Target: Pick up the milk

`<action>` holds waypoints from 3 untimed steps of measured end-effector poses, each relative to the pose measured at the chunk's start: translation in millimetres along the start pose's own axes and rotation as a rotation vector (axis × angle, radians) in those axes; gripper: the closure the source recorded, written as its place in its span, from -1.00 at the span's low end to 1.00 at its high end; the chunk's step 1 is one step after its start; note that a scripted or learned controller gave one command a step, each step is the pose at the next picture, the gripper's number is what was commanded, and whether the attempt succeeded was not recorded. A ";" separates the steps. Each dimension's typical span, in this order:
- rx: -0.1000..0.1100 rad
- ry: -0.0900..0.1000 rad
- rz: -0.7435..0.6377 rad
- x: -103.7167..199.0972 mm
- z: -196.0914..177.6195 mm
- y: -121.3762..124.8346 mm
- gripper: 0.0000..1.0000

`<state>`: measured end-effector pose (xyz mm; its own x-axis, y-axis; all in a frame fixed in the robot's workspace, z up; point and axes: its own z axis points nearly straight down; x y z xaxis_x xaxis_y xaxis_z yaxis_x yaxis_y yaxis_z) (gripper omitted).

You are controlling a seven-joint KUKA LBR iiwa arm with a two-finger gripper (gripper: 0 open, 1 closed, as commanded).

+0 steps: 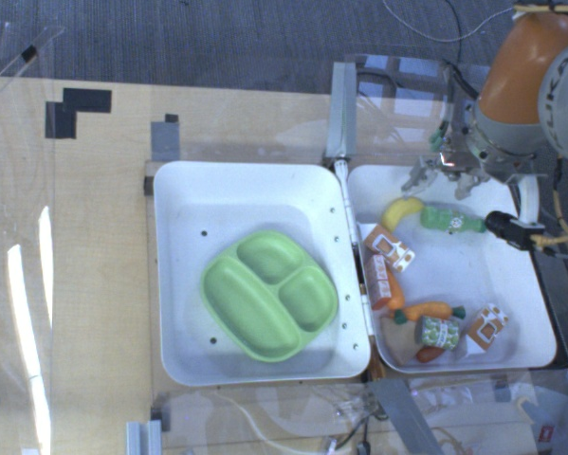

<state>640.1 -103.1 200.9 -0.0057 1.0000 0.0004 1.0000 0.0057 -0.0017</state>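
Two small white-and-orange gabled cartons lie in the right bin [540, 344]. One carton [391, 247] is near the bin's left wall and the other carton [487, 327] is at the front right. I cannot tell which of them is the milk. My gripper [444, 178] hangs over the back of the right bin, above and just behind a yellow banana [400, 211] and a green bottle [451, 221]. Its fingers [420, 173] are spread open with nothing between them. Both cartons sit apart from the gripper, nearer the front.
The right bin also holds a red-orange packet [380, 282], a carrot [426, 311], a green can [439, 332] and a small red item [429, 354]. A green divided plate [269, 295] lies in the left bin [184, 254]. A clear panel [397, 74] stands behind the right bin.
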 end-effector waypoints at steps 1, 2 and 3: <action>-0.002 -0.001 -0.190 18.3 -2.0 5.3 -1.00; -0.020 -0.003 -0.175 6.6 77.5 -37.2 -1.00; -0.054 -0.004 -0.111 9.6 88.7 -54.6 -1.00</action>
<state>585.3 -93.8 112.3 -0.1158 0.9933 -0.0063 0.9919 0.1159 0.0516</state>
